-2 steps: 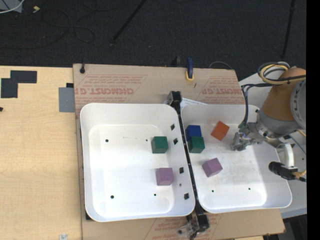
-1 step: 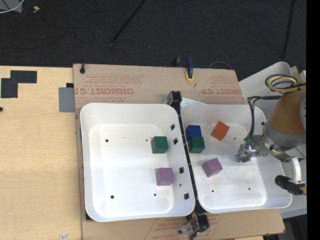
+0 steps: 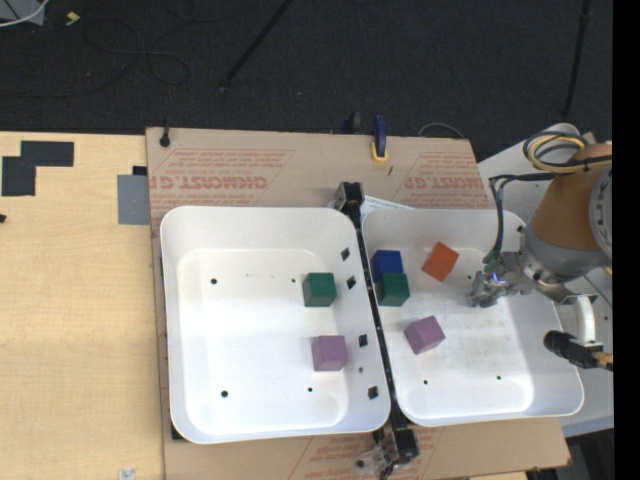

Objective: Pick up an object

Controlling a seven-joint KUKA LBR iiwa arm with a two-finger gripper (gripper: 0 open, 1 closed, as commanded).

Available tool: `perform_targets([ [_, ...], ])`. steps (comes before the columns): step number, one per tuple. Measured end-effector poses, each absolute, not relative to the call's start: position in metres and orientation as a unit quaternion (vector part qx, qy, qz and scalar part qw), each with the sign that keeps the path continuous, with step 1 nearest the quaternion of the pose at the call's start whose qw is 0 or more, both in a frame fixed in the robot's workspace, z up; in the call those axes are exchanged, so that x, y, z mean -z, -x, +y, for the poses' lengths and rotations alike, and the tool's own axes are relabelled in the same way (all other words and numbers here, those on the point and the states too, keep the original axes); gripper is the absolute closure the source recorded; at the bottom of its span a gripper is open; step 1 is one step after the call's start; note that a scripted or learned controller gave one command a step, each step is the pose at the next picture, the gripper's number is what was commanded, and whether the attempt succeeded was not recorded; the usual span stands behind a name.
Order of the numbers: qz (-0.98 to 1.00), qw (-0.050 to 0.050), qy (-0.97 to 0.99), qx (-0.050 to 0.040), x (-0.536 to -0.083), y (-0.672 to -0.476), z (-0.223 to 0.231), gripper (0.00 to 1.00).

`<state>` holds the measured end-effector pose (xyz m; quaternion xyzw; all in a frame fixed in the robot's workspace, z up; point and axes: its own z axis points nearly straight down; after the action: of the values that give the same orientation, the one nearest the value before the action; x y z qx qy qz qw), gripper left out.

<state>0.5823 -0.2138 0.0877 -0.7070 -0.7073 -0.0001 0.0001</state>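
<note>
**Bench inventory: two bins, six blocks, arm over the right bin**

From my remote station I log the following.

- Left bin [image 3: 190, 268]: one green block [image 3: 319, 289] near its right wall; one purple block [image 3: 329, 352] below it.
- Right bin [image 3: 520, 398]: one blue block [image 3: 387, 262] with a second green block [image 3: 393, 288] touching its lower edge, both close to the divider; one orange block [image 3: 440, 261], tilted, to their right; one purple block [image 3: 424, 334] lower down, lying apart from the others.
- Gripper [image 3: 487, 290]: over the right bin's right half, just right of the orange block and apart from it. I see no block at its tip; too small for me to tell its state.
- Arm [image 3: 565, 218]: enters from the right.
</note>
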Motion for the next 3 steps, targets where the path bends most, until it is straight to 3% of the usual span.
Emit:
perform_targets([
  [1, -0.707, 0.002, 0.707, -0.0010, -0.087, -0.573, -0.213, 1.00],
  [2, -0.708, -0.003, 0.706, 0.0015, -0.100, -0.647, -0.213, 1.00],
  [3, -0.707, 0.003, 0.707, -0.0017, -0.087, -0.593, -0.213, 1.00],
])
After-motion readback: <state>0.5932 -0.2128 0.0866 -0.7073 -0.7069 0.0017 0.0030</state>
